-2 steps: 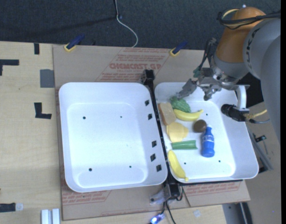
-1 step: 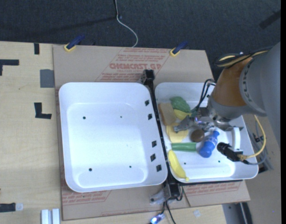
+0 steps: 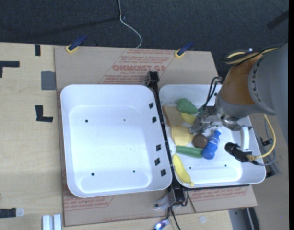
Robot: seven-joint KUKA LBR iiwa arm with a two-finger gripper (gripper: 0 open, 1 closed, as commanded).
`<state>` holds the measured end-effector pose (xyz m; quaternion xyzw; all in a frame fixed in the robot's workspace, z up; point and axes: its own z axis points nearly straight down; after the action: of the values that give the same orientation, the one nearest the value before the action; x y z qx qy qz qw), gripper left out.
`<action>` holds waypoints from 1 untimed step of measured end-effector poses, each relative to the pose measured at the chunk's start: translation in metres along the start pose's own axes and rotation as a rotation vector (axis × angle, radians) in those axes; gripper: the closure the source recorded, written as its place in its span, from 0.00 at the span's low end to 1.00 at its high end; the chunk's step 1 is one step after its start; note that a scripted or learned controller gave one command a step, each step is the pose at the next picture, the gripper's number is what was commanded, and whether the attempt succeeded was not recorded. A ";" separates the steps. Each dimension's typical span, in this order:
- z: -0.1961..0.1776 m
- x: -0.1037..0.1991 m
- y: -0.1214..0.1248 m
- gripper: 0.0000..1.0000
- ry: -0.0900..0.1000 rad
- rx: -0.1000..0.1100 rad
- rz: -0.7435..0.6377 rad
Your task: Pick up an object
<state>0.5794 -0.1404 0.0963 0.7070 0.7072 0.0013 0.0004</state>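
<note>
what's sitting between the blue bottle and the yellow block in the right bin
In the camera view, a small brown round object lies between the blue bottle and the yellow block, close beside both.

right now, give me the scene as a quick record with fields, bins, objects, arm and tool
left bin: white, shallow
right bin: white, holds the objects
objects: blue bottle, banana, green cylinder, brown round item, yellow block, green leafy item
arm: reaches in over the right bin
tool: low among the objects, above the brown round item
</note>
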 end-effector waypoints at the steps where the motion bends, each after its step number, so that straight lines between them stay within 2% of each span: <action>1: 0.012 0.025 -0.046 1.00 -0.001 0.003 0.001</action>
<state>0.5335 -0.1155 0.0845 0.7072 0.7070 -0.0003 -0.0002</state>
